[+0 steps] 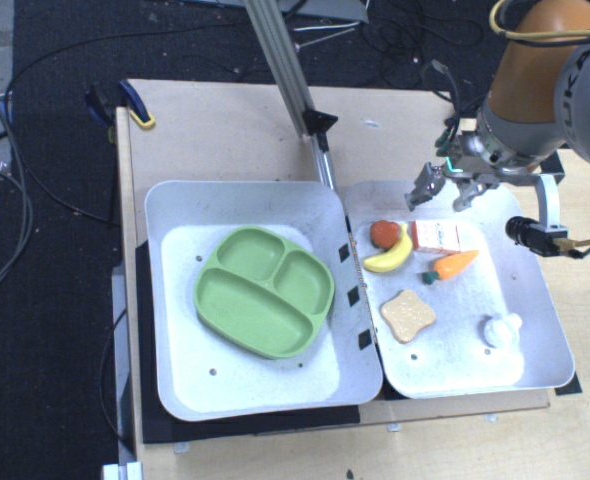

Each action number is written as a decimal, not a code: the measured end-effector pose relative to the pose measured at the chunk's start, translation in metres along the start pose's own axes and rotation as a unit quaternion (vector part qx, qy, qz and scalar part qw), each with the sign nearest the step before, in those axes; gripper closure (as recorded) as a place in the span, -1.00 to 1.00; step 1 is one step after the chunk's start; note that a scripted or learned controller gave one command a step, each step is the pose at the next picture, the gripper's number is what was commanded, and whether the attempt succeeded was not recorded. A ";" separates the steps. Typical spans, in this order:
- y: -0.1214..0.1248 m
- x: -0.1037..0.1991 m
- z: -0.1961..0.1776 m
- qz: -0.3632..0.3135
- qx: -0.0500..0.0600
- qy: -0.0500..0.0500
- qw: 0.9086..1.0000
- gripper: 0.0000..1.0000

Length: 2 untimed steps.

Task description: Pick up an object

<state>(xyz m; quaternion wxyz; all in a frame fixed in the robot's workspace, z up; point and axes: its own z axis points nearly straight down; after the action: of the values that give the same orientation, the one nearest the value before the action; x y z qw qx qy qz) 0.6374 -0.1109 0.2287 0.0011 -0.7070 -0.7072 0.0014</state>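
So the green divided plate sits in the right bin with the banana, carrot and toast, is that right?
Not quite. The camera view shows the green divided plate alone in the left bin. The banana, carrot and toast do lie in the right bin.

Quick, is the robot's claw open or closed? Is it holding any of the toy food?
Gripper: open, fingers spread apart with nothing between them, hovering above the far edge of the right bin.

The divided plate [265, 290] lies in the left bin [175, 368]; the banana [389, 256], carton [437, 236], carrot [456, 264] and bread [407, 314] lie in the right bin [545, 358].
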 end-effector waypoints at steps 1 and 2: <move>0.001 0.000 -0.002 0.000 -0.002 0.000 1.000 -1.00; 0.000 -0.010 0.049 0.001 0.000 0.000 1.000 -1.00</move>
<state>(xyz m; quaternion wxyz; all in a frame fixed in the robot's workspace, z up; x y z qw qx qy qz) 0.6369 -0.1210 0.1796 0.0007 -0.7076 -0.7066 0.0013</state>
